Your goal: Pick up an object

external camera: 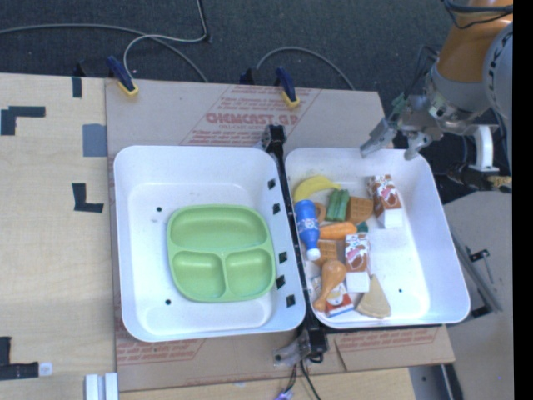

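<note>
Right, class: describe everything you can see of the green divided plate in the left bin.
The green divided plate is a pale green, rounded-rectangle tray that looks like smooth plastic. Raised ridges split it into three compartments: one wide section along the far side and two smaller ones along the near side. It lies flat and upright on the floor of the left shallow white bin, roughly central, apart from the bin's walls. Nothing rests in it or touches it besides the bin floor.

Glossy white plastic bins hold a matt green plate (smooth plastic), over brown cardboard.
</note>
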`<state>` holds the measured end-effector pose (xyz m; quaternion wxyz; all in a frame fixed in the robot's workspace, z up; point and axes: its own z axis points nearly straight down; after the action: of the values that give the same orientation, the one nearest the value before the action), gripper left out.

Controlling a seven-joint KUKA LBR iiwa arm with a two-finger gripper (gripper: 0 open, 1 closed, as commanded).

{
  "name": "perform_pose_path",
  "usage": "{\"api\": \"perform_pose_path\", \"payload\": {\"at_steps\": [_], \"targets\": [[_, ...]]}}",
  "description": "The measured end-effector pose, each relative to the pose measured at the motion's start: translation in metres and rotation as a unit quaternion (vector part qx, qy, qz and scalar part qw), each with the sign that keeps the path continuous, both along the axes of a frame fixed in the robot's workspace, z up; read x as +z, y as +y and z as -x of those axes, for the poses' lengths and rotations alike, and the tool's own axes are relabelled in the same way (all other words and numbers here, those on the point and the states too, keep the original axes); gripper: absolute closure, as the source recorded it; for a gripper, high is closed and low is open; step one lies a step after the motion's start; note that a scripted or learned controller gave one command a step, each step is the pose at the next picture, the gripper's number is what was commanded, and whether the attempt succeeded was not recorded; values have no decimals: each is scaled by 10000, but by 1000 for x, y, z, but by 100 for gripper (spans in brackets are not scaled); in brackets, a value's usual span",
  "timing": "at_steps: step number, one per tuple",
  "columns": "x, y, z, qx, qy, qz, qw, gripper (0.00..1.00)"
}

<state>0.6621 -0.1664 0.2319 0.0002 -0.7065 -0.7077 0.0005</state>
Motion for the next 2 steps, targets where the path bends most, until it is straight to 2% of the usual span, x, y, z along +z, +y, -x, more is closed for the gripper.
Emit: {"api": "perform_pose_path", "payload": {"at_steps": [1, 2], "targets": [[-73, 59, 62, 0, 18, -9, 10000, 0], [-145, 48, 82, -8, -19, 11, 10000, 0]]}}
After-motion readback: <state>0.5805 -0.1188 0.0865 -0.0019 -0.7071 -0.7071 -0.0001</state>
